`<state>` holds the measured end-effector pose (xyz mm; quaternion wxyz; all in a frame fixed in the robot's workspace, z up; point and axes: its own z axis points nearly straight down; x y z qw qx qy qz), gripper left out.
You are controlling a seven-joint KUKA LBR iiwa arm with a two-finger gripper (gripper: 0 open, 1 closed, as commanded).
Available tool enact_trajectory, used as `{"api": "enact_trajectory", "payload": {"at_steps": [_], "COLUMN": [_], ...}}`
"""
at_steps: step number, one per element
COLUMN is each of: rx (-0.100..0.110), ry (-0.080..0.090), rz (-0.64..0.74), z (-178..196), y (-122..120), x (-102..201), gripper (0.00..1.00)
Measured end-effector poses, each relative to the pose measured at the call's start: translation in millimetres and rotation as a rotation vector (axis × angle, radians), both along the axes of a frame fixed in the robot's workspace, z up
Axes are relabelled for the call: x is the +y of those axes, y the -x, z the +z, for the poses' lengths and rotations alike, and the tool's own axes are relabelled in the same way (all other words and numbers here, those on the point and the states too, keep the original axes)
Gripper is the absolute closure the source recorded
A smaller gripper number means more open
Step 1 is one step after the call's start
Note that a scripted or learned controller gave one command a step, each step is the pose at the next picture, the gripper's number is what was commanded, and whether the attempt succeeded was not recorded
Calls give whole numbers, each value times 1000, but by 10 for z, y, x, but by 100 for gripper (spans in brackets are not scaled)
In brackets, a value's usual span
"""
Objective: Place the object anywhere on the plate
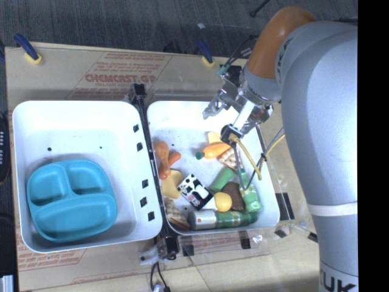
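1. Camera view, the gripper: the gripper (pixel 214 108) hangs over the back of the right bin (pixel 182 119), above bare white floor. It is apart from every loose thing there. At this slant I cannot tell whether it is open or closed, and nothing can be seen held in it. The grey arm (pixel 319 132) comes in from the right, with its orange band (pixel 276 32) just above the wrist.

2. Camera view, materials and shapes: both bins are shallow, glossy white plastic with rounded corners. They stand side by side on a bench sheet (pixel 121 78) printed in red. The left bin (pixel 73 123) holds a sky-blue plate (pixel 72 199), smooth and rounded-rectangular, moulded into three compartments.

3. Camera view, the task's things: the plate lies in the front half of the left bin. All the loose objects lie in the right bin, crowded toward its front and right:
   - an orange toy carrot (pixel 216 151) with a green tip, nearest the gripper
   - an orange-brown lumpy figure (pixel 164 156) against the left wall
   - a black-and-white cow-patterned block (pixel 196 191), tilted
   - a yellow lemon (pixel 223 202) touching a brown piece (pixel 235 194)
   - a green cylinder (pixel 222 178), slanted
   - a green bottle (pixel 223 219) lying on its side along the front wall
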<state>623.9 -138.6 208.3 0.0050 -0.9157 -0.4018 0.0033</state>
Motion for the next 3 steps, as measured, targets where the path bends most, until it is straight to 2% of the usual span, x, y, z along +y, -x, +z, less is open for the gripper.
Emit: {"api": "enact_trajectory", "payload": {"at_steps": [1,2,3], "rx": [6,13,-2], "ry": [-1,-4,10], "rz": [8,18,-307], "z": [101,194,633], "y": [-1,-2,217], "x": [-6,6,-580], "gripper": [100,100,100]}}
